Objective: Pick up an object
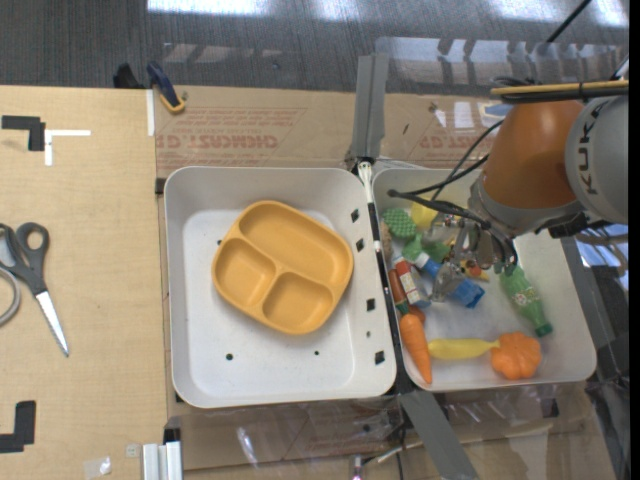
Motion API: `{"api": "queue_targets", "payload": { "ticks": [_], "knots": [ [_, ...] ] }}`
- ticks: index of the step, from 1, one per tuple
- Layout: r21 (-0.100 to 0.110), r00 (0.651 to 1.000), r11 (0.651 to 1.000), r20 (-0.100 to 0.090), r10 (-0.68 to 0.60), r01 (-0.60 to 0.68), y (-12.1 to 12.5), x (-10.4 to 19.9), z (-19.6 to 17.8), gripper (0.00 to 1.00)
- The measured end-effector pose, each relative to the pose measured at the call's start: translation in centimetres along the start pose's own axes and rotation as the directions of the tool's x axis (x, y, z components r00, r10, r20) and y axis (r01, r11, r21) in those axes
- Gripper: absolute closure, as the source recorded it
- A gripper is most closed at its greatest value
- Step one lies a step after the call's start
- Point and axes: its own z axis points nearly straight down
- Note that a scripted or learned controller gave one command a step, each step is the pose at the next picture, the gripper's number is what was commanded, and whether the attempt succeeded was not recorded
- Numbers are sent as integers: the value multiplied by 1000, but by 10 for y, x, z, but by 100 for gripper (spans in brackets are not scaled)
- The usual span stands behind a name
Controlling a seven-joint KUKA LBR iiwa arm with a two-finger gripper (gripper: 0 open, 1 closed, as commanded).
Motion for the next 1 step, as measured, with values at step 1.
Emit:
{"api": "queue_targets", "payload": {
  "ticks": [1],
  "knots": [
    [-2, 992, 992, -3, 125, -125, 1, -2, 0, 0]
  ]
}}
